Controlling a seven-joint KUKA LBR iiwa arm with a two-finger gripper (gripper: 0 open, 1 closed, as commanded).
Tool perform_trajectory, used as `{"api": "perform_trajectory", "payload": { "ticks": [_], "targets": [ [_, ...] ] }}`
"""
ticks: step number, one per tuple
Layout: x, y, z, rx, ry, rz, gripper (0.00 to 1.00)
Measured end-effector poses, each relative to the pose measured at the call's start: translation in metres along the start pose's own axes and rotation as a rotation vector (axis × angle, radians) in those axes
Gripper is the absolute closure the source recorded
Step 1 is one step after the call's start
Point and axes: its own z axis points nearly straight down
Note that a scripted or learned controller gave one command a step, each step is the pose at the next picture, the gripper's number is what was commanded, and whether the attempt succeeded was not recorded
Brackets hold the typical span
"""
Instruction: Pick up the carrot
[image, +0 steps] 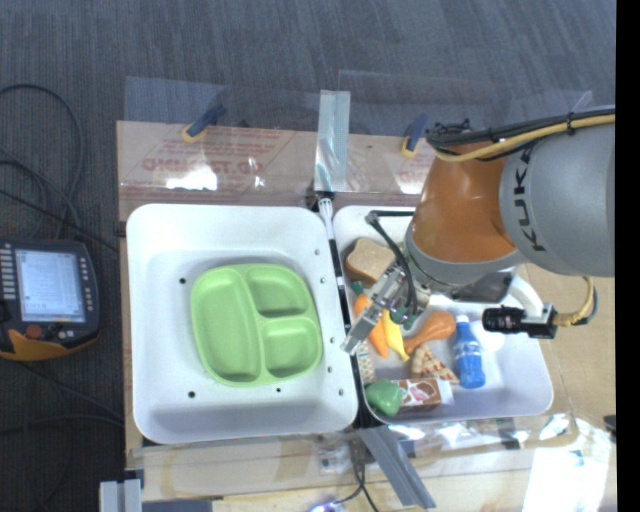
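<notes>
The carrot (435, 326) is an orange piece with a green top, lying in the middle of the right bin (530, 385), partly under the arm's wrist. My gripper (368, 322) reaches down and to the left from the orange-banded wrist, low over the bin's left side. Its tip is beside a small orange piece (378, 343) and a yellow item (394, 336), just left of the carrot. The wrist hides the carrot's upper part.
Crowded around the carrot are a bread slice (366, 262), a blue bottle (468, 357), a brown patterned piece (430, 362), a green item (384, 398) and a brown packet (424, 392). The left bin (160, 250) holds a green divided tray (256, 322).
</notes>
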Motion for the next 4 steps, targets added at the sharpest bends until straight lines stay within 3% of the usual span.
{"api": "perform_trajectory", "payload": {
  "ticks": [1,2,3,4],
  "targets": [
    [0.026,-0.002,0.0,0.001,0.001,0.003,0.0],
    [-0.011,-0.023,0.0,0.0,0.001,0.088,0.0],
    [-0.002,0.007,0.0,0.0,0.0,-0.015,0.0],
    [0.009,-0.049,0.0,0.002,0.001,0.315,0.0]
  ]
}}
